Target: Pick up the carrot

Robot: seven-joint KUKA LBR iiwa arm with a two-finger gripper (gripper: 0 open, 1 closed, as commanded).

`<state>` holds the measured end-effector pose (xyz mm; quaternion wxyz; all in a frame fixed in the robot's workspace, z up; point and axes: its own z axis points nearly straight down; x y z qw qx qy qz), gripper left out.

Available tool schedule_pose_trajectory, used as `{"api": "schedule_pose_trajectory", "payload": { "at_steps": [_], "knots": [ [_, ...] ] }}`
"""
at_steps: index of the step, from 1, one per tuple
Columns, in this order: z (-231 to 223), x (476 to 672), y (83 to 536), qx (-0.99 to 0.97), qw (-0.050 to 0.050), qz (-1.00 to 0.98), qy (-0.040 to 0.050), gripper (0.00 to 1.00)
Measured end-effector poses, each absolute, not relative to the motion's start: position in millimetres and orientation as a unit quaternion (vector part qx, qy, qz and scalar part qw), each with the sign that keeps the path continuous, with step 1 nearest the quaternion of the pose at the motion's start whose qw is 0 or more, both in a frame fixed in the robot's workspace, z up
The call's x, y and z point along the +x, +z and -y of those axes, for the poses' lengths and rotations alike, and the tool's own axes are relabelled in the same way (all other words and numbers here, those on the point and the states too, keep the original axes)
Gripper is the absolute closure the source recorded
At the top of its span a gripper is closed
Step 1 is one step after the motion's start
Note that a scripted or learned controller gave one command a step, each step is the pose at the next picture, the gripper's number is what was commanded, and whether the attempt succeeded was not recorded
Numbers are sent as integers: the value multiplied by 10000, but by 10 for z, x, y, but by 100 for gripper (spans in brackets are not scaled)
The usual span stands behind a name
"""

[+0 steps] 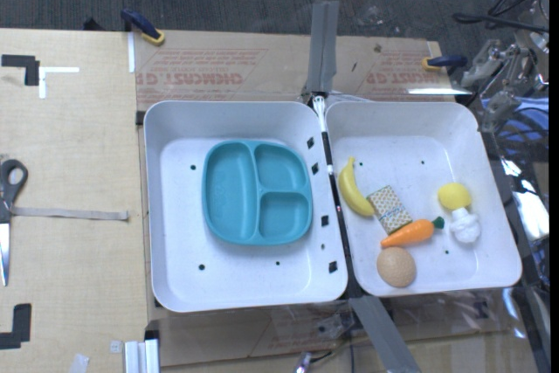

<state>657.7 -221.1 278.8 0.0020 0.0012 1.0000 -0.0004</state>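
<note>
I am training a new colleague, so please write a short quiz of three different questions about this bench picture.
1. True or false: the carrot lies in the bin with the teal tray.
2. Which item touches the carrot's tip end? A) banana B) patterned block C) egg
3. Fill in: the yellow and white toy lies to the carrot's ____ in the view.

Key: 1 false; 2 B; 3 right.

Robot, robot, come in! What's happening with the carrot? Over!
Carrot lying in right bin, not picked up. Cracker block touching its upper side, egg just below it. Banana to the left, apart.
</note>
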Motion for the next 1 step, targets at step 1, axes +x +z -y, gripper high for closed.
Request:
{"api": "schedule_pose_trajectory", "payload": {
  "at_steps": [1],
  "knots": [
    [1496,5831,1672,288,19,-9996,-3,0]
  ]
}}
